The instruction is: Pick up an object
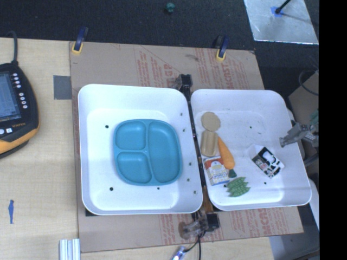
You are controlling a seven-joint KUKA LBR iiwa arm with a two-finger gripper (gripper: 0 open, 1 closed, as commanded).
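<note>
The right white bin (271,104) holds several small objects along its left side: a round tan disc (210,121), a tan block (209,143), an orange carrot (225,154), a red and white packet (216,173) and a green leafy piece (237,187). A black and white item (267,161) lies further right in the same bin. My gripper (295,135) hangs at the bin's right rim, up and to the right of the black and white item, with nothing visibly in it.
The left white bin (97,104) holds a blue divided plate (147,151). A teach pendant (13,110) lies on the bench at the far left. Clamps (219,46) pin the cardboard under the bins.
</note>
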